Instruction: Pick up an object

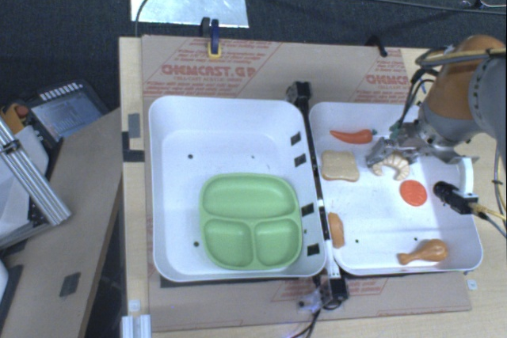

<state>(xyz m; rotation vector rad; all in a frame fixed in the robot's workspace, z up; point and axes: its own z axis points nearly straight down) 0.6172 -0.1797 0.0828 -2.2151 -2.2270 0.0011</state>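
Observation:
The right bin (372, 237) holds several toy foods. A red chili (352, 136) lies at its back and a tan bread slice (340, 166) to the left. Further right are a pale curled pastry-like piece (398, 167) and a red disc (413, 192). A drumstick (425, 252) lies at the front right, and an orange piece (336, 229) sits by the left wall. My gripper (390, 152) is low over the back of the bin, directly above and touching or nearly touching the pale curled piece. The gripper body hides part of that piece.
The left bin (170, 170) holds a green divided plate (249, 219). A black divider with clips (310, 170) runs between the bins. The arm's grey body with its orange band (459, 91) hangs over the right bin's back right corner. Cables (455, 198) trail along the right rim.

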